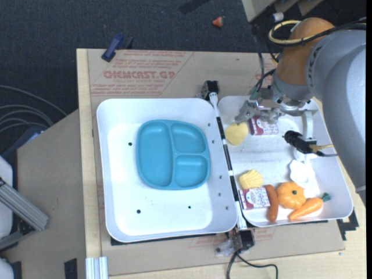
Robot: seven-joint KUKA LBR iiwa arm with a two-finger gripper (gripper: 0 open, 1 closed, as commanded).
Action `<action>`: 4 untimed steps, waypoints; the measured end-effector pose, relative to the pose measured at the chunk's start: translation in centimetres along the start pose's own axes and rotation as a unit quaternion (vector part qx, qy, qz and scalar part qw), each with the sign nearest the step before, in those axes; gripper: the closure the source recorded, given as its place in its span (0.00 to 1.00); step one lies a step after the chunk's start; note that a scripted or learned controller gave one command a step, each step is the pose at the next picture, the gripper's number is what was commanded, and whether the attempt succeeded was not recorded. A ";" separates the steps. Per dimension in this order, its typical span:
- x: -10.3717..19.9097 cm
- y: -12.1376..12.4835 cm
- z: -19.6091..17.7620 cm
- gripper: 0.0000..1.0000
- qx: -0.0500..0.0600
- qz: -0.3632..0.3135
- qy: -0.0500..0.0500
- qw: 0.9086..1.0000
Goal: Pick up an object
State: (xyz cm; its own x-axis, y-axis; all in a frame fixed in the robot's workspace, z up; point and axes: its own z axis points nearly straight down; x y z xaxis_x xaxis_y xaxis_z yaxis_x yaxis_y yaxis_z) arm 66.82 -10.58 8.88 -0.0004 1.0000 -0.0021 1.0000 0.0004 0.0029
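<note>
While the gripper (253, 110) hangs low over the far end of the right bin (343, 197), whether its jaws are parted or closed cannot be told, and nothing shows between them. Just beside it lie a pale yellow lumpy piece (236, 133) and a small red-and-white packet (264, 127). Nearer the camera in that bin sit a yellow ridged piece (250, 179), a second packet (254, 198), a small orange pumpkin (290, 195), a carrot (306, 207) and crumpled white material (303, 172), while the left bin (119, 217) holds a blue divided plate (172, 154).
</note>
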 end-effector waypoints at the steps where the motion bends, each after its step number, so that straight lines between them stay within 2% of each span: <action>1: 0.0 0.2 -1.2 1.00 -0.003 -0.001 -0.002 1.000; 2: 2.6 -1.0 -9.7 1.00 0.000 -0.001 0.001 1.000; 3: 2.5 -1.0 -9.6 0.00 0.001 0.000 0.001 1.000; 4: 0.5 0.1 0.0 0.00 -0.002 0.000 0.000 1.000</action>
State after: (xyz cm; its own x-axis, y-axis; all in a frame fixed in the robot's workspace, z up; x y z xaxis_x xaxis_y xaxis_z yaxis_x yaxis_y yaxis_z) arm 66.90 -10.07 8.90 -0.0012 1.0000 -0.0020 1.0000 0.0012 0.0077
